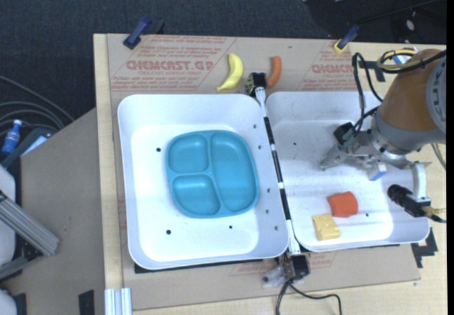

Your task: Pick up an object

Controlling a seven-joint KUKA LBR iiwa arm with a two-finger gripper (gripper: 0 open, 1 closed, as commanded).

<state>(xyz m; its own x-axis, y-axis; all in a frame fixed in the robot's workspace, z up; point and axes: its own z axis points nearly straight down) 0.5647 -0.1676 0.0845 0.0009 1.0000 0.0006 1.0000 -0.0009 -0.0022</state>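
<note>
White bins: two side by side; left bin, right bin.
Left bin: holds a blue divided plate lying flat near its middle.
Right bin: holds a red block and a yellow block, close together near the front wall.
Gripper: low over the right bin's floor, toward its middle; whether its jaws are spread or pressed cannot be told.
Red block to jaws: apart, nearer the front wall.
Bench behind bins: a banana and a carrot.
</note>
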